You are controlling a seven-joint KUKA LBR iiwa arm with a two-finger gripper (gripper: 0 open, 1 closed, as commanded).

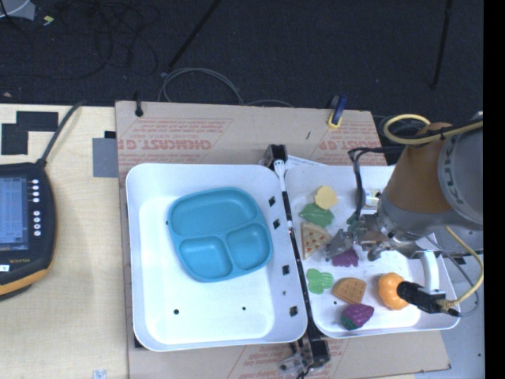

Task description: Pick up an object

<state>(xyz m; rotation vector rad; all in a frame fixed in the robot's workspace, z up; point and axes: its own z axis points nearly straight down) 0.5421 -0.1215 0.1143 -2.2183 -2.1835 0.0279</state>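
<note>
The arm (430, 184) comes in from 3 o'clock and bends down over the right bin (316, 178). Its gripper (353, 241) sits low among the toy foods near the middle of that bin. Whether it is clenched or released cannot be told; the tip is dark and tangled with the items below it.

Just under the tip, at its 7 o'clock, lies a small purple piece (344, 257), touching or nearly touching the gripper; its long axis runs roughly 9 to 3 o'clock. It cannot be told whether it is grasped.

At the gripper's 9 o'clock is a tan waffle wedge (313, 239), its point aimed toward 6 o'clock. A dark green leafy piece (316, 215) lies at 11 o'clock, with a yellow piece (325, 197) just above that. Toward 6 o'clock sit a bright green piece (319, 279), a brown cookie-like piece (349, 290) and a purple grape bunch (357, 315), whose long axis tilts from 8 to 2 o'clock. An orange fruit (389, 290) lies at 5 o'clock.

The left bin (146, 290) holds 1 blue divided plate (219, 232) with 3 compartments.

The cardboard sheet (197, 129) under the bins bears red printing, upside down, too blurred to read with confidence. At 9 o'clock on the bench rests a control pendant (20, 226).
</note>
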